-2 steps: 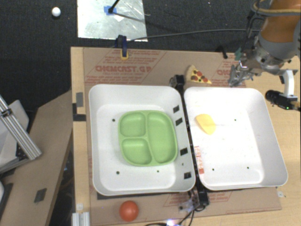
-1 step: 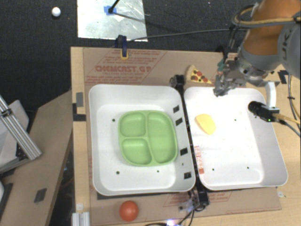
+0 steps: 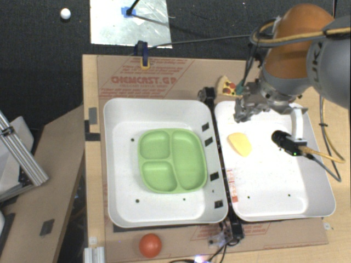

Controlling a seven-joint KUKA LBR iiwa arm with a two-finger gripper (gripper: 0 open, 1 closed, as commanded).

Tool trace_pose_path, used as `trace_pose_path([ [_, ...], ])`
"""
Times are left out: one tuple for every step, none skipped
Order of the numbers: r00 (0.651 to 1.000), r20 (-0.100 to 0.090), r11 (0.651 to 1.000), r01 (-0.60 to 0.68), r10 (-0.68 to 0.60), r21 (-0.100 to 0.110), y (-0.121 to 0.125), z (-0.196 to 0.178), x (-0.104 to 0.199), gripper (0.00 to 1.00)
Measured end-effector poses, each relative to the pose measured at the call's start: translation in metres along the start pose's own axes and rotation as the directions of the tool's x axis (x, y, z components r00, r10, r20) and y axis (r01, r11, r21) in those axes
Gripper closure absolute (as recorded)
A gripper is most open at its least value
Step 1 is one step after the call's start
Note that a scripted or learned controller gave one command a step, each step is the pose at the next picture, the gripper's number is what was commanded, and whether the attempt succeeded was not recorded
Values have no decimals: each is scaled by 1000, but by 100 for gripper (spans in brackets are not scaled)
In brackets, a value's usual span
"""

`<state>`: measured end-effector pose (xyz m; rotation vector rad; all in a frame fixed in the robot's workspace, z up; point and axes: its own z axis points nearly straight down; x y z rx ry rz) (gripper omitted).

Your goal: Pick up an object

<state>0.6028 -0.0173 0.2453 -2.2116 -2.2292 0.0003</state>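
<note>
A pale yellow wedge-shaped piece (image 3: pixel 239 144) lies in the right white bin (image 3: pixel 274 201), towards its back left. My gripper (image 3: pixel 242 114) hangs just above and behind that wedge, near the bin's back left corner, apart from it. Nothing shows in its grasp. A green divided plate (image 3: pixel 171 160) rests in the middle of the left white bin (image 3: pixel 123 201).
A small pizza-slice toy (image 3: pixel 226 85) lies on the board behind the right bin. A red ball (image 3: pixel 150 244) sits on the bench in front of the left bin. A white ball (image 3: pixel 66 13) and a foil sheet (image 3: pixel 129 15) lie far back.
</note>
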Motion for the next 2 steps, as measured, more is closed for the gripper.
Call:
trace_pose_path([
  [1000,-1,1000,1,-1,0,-18,15,53,100],
  [1000,-1,1000,2,-2,1,-41,26,103,100],
])
